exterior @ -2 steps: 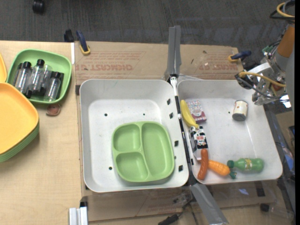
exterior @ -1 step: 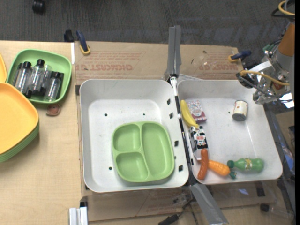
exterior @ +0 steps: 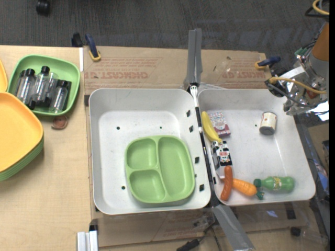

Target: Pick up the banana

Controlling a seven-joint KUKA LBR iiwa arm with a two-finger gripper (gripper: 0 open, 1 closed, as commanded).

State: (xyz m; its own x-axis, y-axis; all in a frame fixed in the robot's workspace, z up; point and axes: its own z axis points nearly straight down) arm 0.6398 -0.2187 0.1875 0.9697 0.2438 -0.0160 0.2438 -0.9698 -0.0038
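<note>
— Two bins side by side, and the banana [exterior: 210,127] lies in the right bin [exterior: 293,140], hard against its left wall, long axis running up and down the view.

— And the gripper [exterior: 293,95]?

— Off at that bin's far right corner, above the rim. The banana is well to the left of it and a little nearer the camera, with bare white floor in between. Whether it's spread or closed, I cannot tell; too much cable and metal tangled there.

— What is closest to it?

— A small white can [exterior: 268,123], just down and left of the gripper, lying on the floor of the bin. Beyond that, beside the banana, a small pink packet [exterior: 220,122], touching or nearly so. A black-and-white carton [exterior: 222,153] sits below the banana.

— Anything else?

— At the near edge, well below the gripper: a green bottle [exterior: 276,183], a carrot [exterior: 244,186], a sausage [exterior: 226,183]. The left bin [exterior: 104,140] holds a green divided tray [exterior: 159,169].
</note>
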